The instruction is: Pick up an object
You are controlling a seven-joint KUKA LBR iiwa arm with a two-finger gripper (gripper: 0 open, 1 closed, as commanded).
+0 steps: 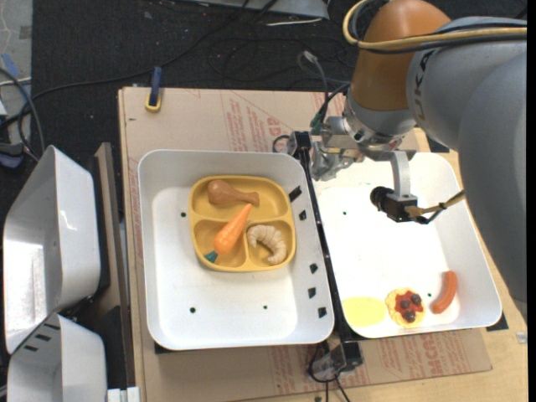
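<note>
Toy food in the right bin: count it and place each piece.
3, at the front of the right bin: a yellow disc, a berry tart beside it, a sausage rightmost. The arm may hide more.

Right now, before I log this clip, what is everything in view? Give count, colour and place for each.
left bin: one, white, on the bench
right bin: one, white, beside it
plate: one, yellow, three compartments, in the left bin
drumstick: one, brown, top compartment
carrot: one, orange, lower left compartment
shrimp: one, pale, lower right compartment
flat disc: one, yellow, front of the right bin
tart: one, dark and red topping, right of the disc
sausage: one, orange-red, front right corner of the right bin
handled tool: one, blue and yellow, bench's far left corner
tubs: two, white, left of the bench
arm: one, grey with an orange band, reaching in from the right
</note>
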